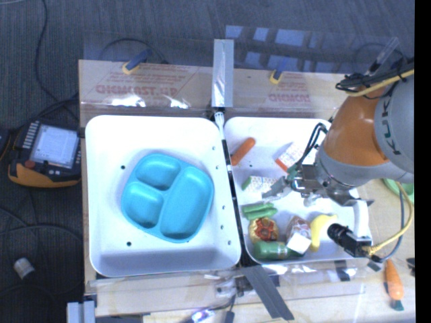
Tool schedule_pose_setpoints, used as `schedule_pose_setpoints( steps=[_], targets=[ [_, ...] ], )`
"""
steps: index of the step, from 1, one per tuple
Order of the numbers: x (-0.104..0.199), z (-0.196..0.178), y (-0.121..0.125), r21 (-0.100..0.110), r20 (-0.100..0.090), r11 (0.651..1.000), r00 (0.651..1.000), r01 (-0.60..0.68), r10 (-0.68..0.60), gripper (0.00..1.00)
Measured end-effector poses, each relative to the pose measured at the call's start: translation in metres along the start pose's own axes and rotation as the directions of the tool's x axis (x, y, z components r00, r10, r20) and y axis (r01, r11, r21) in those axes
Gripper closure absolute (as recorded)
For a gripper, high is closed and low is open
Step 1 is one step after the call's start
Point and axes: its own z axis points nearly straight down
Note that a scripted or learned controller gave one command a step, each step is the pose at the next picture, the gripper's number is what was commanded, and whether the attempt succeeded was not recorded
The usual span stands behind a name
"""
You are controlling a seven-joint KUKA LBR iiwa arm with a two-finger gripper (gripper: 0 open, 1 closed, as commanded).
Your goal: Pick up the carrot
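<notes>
Orange carrot lay untouched at the right bin's upper left, so you had nothing done yet. Your claw hovered nearby over packets; whether it was open I cannot tell.

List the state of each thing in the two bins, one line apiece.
carrot: lying loose by the right bin's left wall, untouched
blue tray: upright in the left bin, compartments bare
pincer: over the right bin's middle, away from the carrot
banana: lying near the front of the right bin
green vegetable: lying flat beside the left wall
</notes>
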Motion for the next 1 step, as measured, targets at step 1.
schedule_pose_setpoints(
  steps=[1],
  targets=[
    [-0.015,0.0922,-0.0075,-0.014,0.004,0.965,0.965,0.261,-0.261,0.0]
  ],
)
